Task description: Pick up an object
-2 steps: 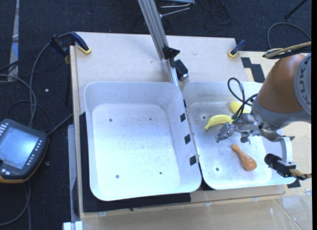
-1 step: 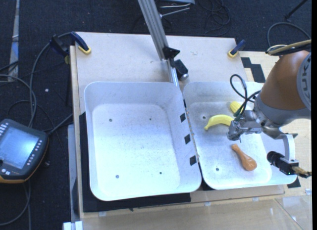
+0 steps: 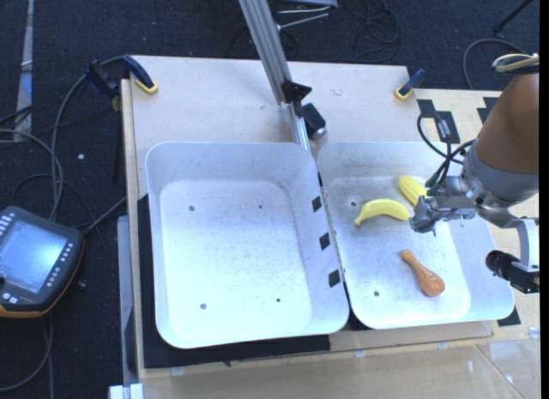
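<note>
Curved smooth yellow banana point(image 3: 382, 211) lies beside metal pincer point(image 3: 423, 222) in speckled white bin point(image 3: 377, 303).

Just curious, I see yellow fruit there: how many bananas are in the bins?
2, both in the right bin: one banana lying mid-bin, another beside the gripper, partly hidden.

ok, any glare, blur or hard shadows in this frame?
Camera view: lighting even and soft, white bins bright but speckles still readable; banana and orange wooden piece cast only faint shadows; gripper slightly soft, fingers hard to resolve.
</note>
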Robot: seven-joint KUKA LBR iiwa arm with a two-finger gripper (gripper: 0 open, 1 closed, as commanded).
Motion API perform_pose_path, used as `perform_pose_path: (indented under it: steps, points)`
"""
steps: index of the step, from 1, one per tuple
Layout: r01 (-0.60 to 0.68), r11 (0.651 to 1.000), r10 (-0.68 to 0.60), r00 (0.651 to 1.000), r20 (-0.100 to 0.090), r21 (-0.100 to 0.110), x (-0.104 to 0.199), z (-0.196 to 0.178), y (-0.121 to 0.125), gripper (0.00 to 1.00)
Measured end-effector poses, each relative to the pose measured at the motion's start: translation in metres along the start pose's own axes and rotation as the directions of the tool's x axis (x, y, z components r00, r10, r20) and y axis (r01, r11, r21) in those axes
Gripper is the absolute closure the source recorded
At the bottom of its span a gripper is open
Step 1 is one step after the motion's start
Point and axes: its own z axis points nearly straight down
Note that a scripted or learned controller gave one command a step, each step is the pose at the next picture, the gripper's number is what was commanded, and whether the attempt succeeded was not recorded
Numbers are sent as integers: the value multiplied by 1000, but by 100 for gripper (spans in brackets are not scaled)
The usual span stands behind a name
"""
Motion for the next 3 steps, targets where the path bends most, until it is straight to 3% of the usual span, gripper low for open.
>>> perform_pose_path:
  steps: [1,3]
  points:
    - [1,1000,-1,1000,0,2,0,-29,1,100]
    - [4,1000,-4,1000,-1,5,98,-25,27,100]
